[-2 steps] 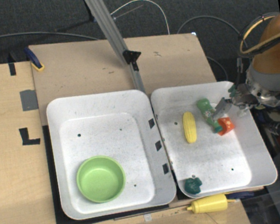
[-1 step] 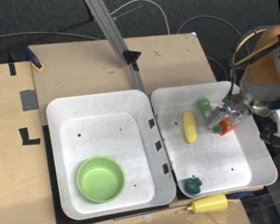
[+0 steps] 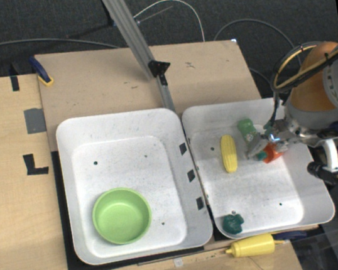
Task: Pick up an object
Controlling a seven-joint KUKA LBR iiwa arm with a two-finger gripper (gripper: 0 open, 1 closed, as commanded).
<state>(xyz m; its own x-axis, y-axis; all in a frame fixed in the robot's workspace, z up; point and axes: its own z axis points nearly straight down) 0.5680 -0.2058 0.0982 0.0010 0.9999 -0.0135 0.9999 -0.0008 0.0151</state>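
Observation:
My gripper (image 3: 261, 146) is low in the right bin (image 3: 307, 204), near its far right part. A small red-orange object (image 3: 274, 154) lies right beside it, partly covered by the gripper's body. A green object (image 3: 245, 127) sits just behind the gripper. To its left, a short gap away, a yellow corn cob (image 3: 228, 153) lies lengthwise. A dark green object (image 3: 232, 223) rests at the bin's front left corner.
The left bin (image 3: 70, 153) holds a light green bowl (image 3: 122, 215) at its front left. A yellow bottle (image 3: 256, 246) lies on the bench in front of the right bin. A grey pole (image 3: 130, 29) slants over the bench behind the bins.

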